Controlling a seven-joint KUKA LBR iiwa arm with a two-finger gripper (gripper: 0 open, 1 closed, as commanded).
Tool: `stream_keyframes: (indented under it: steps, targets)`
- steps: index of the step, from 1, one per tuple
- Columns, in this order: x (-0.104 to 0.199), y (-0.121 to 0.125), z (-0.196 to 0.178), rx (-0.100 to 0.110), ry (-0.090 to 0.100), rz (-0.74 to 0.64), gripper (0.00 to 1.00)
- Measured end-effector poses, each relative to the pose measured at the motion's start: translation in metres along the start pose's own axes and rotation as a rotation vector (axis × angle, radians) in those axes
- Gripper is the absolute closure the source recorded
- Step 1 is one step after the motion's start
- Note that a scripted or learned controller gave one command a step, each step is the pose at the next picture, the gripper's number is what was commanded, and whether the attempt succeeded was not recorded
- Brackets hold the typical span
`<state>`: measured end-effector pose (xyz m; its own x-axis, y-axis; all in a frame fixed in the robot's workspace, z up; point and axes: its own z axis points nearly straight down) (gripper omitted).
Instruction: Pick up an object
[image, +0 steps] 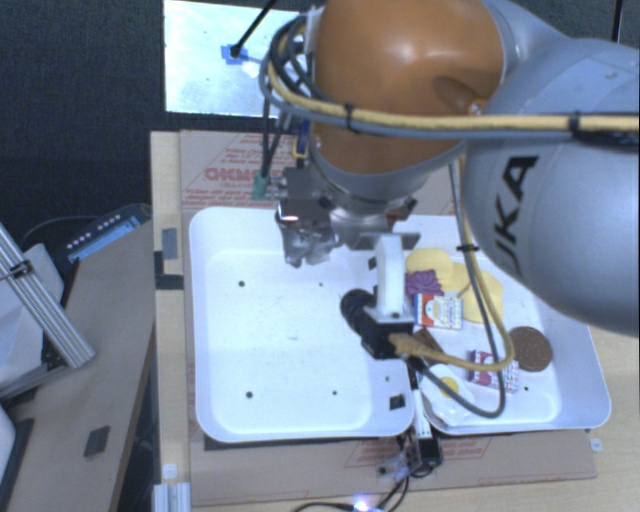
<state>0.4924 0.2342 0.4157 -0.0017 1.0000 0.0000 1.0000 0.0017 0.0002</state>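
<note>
My gripper (303, 243) hangs below the orange-banded wrist, over the far edge of the left bin (215, 330), with nothing visibly in it. The right bin (585, 398) holds the objects: a yellow item (447, 264), a purple packet (426, 283), a small white box with red and blue print (441, 312), a brown round disc (531, 348), a red-and-white packet (492, 366) and a small yellow piece (450, 384). The arm's body covers the far part of the right bin.
A white bracket (391, 272) and a black fitting (364, 318) with yellow and grey cables hang over the wall between the bins. Cardboard (225, 175) lies under both bins. A grey side table (90, 330) stands at the left.
</note>
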Motion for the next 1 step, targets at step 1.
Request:
stream_keyframes:
  steps: [1]
  targets:
    - [0.0001,-0.0005,0.0120,0.000,0.000,-0.001,1.00]
